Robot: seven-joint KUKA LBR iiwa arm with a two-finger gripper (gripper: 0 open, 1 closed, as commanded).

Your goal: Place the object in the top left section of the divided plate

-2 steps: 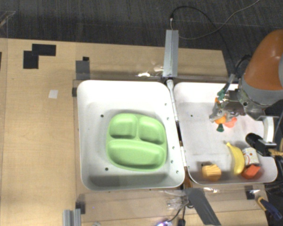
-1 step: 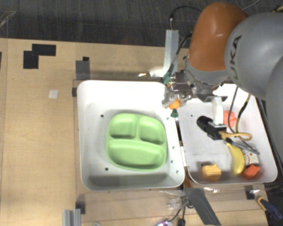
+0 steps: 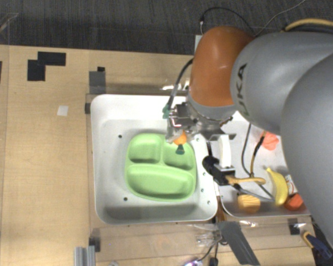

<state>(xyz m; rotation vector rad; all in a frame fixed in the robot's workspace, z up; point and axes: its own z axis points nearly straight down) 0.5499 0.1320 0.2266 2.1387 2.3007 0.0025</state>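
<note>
Claw (image 3: pixel 179 133): grip state cannot tell. Small orange-and-green object (image 3: pixel 180 143) directly beneath it, over the green divided plate (image 3: pixel 158 168) (upper right compartment, seemingly); top left section lies leftward, so transfer remains.

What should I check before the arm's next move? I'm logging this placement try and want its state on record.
1. Divided plate lies flat in the left bin: ok.
2. Gripper hangs over the plate's top right section, not the top left one: not ok.
3. Small orange and green object sits right under the gripper; whether it is gripped or already resting on the plate: cannot tell.
4. Top left section free to receive the object: ok.
5. Banana and other items lie in the right bin, away from the plate: ok.
</note>
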